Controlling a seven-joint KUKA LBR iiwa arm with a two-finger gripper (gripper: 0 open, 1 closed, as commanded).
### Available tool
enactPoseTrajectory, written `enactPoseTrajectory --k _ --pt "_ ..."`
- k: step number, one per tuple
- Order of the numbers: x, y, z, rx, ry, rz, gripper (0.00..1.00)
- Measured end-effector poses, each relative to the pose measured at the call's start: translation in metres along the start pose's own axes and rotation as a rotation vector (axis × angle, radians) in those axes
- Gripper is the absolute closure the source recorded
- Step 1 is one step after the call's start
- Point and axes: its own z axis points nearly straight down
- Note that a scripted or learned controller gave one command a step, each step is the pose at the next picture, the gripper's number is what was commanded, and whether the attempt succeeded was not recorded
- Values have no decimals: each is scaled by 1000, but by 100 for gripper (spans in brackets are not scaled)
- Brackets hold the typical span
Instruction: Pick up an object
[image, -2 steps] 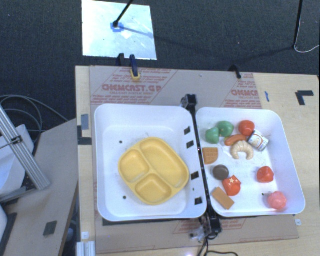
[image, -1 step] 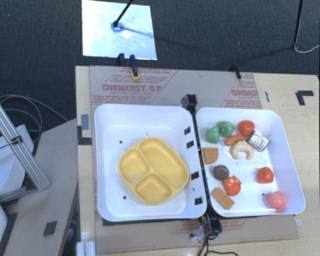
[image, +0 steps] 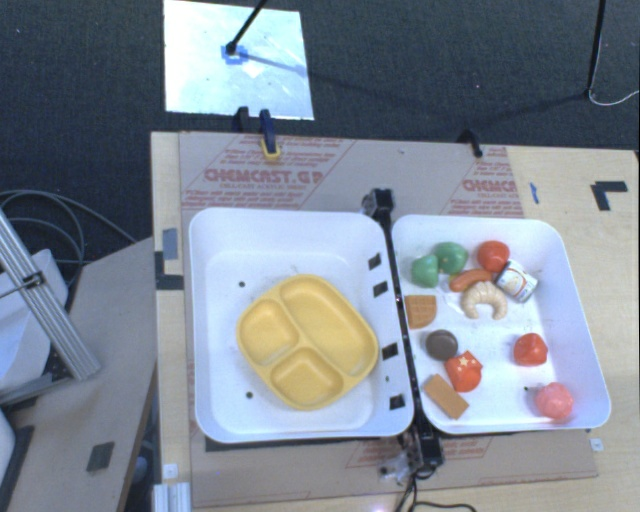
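Camera view looks down on two white bins side by side. The left bin (image: 215, 300) holds a yellow divided tray (image: 305, 340) lying flat near its middle. The right bin (image: 575, 300) holds the loose toy food. At its far end sit a green pepper (image: 438, 262), a red tomato (image: 492, 254), an orange carrot (image: 470, 280), a beige croissant (image: 484, 298) and a small can (image: 516, 281), all packed close or touching. Nearer, a cracker (image: 421, 311) and a brown round piece (image: 442, 344) lie by the left wall, with a red star-marked piece (image: 463, 371) and a tan block (image: 445, 396) just beside them. A red piece (image: 530, 349) and a pink ball (image: 553, 401) sit apart toward the right. The gripper's state I cannot tell.

Any of these would serve as the object to pick. The far cluster is the risk: fingers coming down there would likely strike a neighbour or wedge two pieces. The round ones may roll away under a closing grasp, and pieces against the wall leave little finger room.
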Motion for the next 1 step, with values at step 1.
enactPoseTrajectory --k 1 --pt "0 0 0 1 1 0 0"
